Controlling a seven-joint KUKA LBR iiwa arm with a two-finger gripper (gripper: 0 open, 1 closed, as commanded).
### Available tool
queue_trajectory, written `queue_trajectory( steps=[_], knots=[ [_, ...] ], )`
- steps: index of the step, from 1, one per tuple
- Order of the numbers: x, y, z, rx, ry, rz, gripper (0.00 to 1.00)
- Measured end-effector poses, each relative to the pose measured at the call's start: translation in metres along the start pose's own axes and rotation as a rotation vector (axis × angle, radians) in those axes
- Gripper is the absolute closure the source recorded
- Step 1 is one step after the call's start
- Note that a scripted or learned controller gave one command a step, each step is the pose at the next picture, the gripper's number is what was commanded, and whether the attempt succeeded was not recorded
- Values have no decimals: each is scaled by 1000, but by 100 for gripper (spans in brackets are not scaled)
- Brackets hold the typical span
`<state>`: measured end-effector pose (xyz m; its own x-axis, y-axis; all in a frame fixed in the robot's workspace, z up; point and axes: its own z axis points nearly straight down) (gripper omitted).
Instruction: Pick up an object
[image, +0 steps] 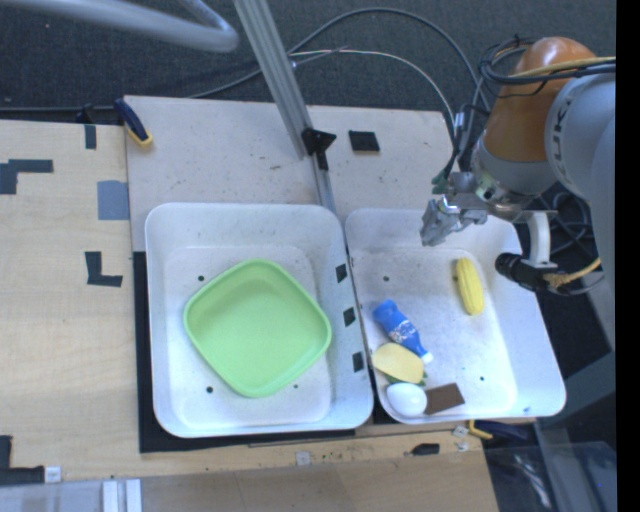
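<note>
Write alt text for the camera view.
The gripper hangs over the right bin, which holds a corn cob, a blue bottle and other small items. The left bin holds a green plate.

The grey KUKA arm with its orange band reaches in from the right side of the camera view, bent downward at the wrist; its metal two-finger gripper hangs at the arm's left end, pointing down; nothing shows between its short grey fingers.
</note>
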<state>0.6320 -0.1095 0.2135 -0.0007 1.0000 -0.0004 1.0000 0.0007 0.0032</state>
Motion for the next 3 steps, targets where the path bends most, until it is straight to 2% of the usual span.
queue_trajectory(
  steps=[1,3],
  knots=[
    [-3,10,-55,-1,0,0,100],
    [81,-20,-48,4,1,-2,100]
  ],
)
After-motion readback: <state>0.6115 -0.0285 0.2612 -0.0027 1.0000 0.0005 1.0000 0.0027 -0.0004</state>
